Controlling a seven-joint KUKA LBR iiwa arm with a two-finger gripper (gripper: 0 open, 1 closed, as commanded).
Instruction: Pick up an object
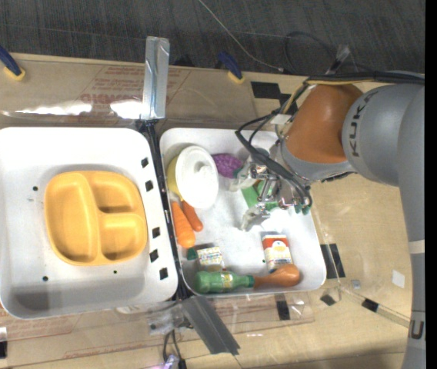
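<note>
My gripper point(255, 210) hangs low over the middle of the right bin point(311, 241), under the orange band of the wrist point(318, 125). A green object point(249, 194) lies right at the gripper, partly covered by it; whether they touch is unclear. Around it in this bin are a white round bowl point(196, 175), a purple piece point(226, 162), two orange carrot-like sticks point(185, 223), a small jar with a red label point(276, 249), a small box point(208, 257), a green bottle point(222, 281) and an orange piece point(281, 276).
The left bin point(11, 206) holds a yellow divided tray point(95, 215). A metal divider point(155, 79) stands at the far edge between the bins. Cables point(268, 125) loop near the wrist. The grey arm point(388, 129) covers the bench at the right.
</note>
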